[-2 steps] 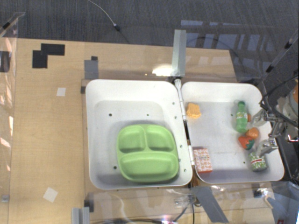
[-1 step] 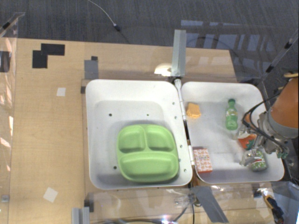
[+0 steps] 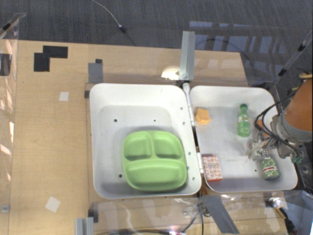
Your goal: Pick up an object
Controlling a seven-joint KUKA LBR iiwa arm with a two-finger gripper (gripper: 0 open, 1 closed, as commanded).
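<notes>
Can by the right bin's near right corner lies under the gripper; descend centred, though I cannot tell its finger state.

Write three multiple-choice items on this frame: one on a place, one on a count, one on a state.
1. Where is the green divided plate?
A. left bin
B. right bin
C. on the bench

2. How many objects lie in the right bin?
A. two
B. four
C. six

3. How does the green bottle rest?
A. lying on its side
B. leaning on the plate
C. stacked on the box

Key: 1 A, it sits on the left bin's floor. 2 B, orange piece, green bottle, patterned box, can below the gripper. 3 A, it lies flat on the bin floor.
</notes>
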